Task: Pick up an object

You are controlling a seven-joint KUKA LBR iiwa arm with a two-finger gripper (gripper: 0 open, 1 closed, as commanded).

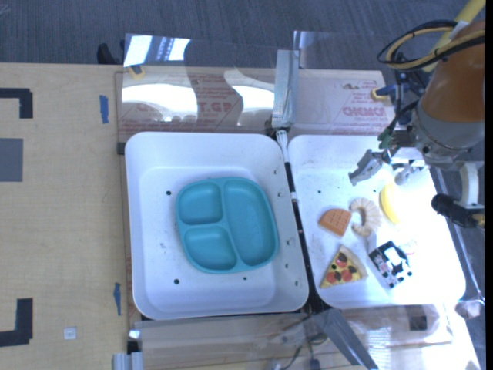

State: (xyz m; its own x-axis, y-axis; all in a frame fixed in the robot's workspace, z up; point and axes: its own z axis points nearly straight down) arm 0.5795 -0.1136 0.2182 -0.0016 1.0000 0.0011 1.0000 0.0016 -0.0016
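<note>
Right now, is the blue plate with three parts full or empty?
Empty. The blue plate lies flat in the left bin, and all three compartments show bare teal.

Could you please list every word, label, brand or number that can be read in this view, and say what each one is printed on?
Red lettering on the cardboard behind the left bin: washed out by glare, unreadable.
Red lettering on the cardboard behind the right bin: blurred; looks like a brand word, but I cannot read it reliably.
Small black-and-white object in the right bin: patterned, no legible text.
Teal divided plate and toy foods: no text.
</note>
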